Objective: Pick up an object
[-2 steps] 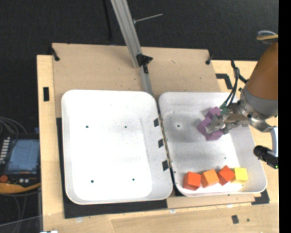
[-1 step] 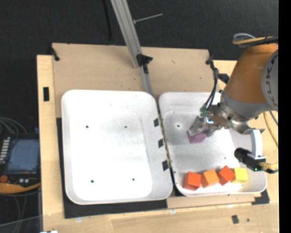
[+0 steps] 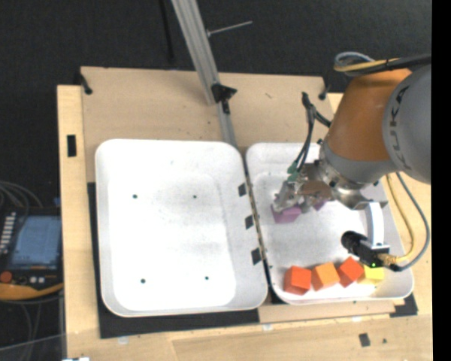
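My gripper (image 3: 289, 200) hangs low over the left part of the right bin (image 3: 267, 156), with the orange-banded arm (image 3: 368, 126) reaching in from the right. A small purple block (image 3: 288, 215) shows right under the gripper's tip, touching or nearly touching it; the gripper's body hides the block's top. Along the bin's front edge lie a red-orange block (image 3: 298, 279), an orange block (image 3: 325, 275), another red-orange block (image 3: 351, 270) and a yellow block (image 3: 373, 274).
The left bin (image 3: 169, 224) lies beside the right one, with a divider with black clips (image 3: 252, 224) between them. A metal pole (image 3: 199, 43) slants in from the top. A handheld pendant (image 3: 26, 250) sits off the bench at far left.
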Tool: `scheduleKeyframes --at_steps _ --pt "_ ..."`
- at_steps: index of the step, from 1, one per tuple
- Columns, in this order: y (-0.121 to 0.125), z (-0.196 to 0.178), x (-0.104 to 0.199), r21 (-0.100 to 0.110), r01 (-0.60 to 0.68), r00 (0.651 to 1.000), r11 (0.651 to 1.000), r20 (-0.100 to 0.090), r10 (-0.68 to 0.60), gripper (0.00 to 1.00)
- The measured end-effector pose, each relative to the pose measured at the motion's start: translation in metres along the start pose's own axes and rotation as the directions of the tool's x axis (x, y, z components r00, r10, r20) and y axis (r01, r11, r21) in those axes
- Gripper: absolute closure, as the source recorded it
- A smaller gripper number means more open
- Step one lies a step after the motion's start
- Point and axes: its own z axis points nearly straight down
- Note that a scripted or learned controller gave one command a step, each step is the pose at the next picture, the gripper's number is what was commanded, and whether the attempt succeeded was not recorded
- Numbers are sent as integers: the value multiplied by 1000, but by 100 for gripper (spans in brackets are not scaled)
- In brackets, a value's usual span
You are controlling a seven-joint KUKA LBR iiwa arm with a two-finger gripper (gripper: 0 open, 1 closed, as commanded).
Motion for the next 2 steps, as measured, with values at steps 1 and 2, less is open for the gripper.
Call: scheduleKeyframes --at_steps 1,2 --pt "-10 -12 51 1 1 1000 1000 -1 -1 100" --pt "-17 -22 105 -3 2 1000 1000 0 -2 100"
